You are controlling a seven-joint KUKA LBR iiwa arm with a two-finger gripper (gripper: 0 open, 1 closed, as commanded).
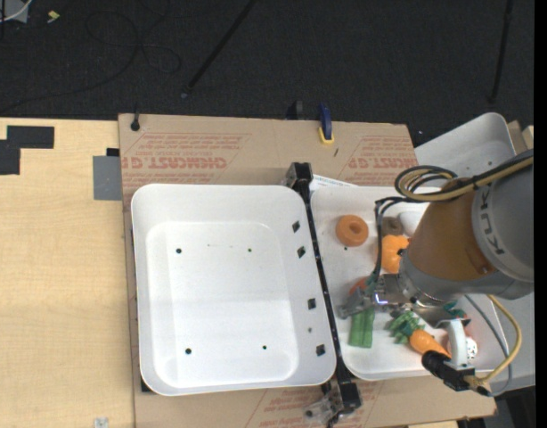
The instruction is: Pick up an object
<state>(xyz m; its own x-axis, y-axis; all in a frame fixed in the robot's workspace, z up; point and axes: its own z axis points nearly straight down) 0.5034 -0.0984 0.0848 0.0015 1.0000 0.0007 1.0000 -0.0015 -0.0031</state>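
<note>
My gripper (365,298) is low in the right bin (331,205), near the bin's left wall, under the grey and orange arm (461,234). A green block (361,329) lies just below the gripper, close to its tip. An orange ring (351,230) sits toward the back of the bin, apart from the gripper. A second orange piece (391,253) is partly hidden behind the wrist. A toy carrot with green leaves (413,333) lies to the right of the green block. The arm covers much of the bin's right half.
The left bin (158,239) stands beside the right one, with a black divider rail (311,266) between them. A small white object (461,344) lies at the right bin's front right. Brown cardboard (220,150) lies under both bins.
</note>
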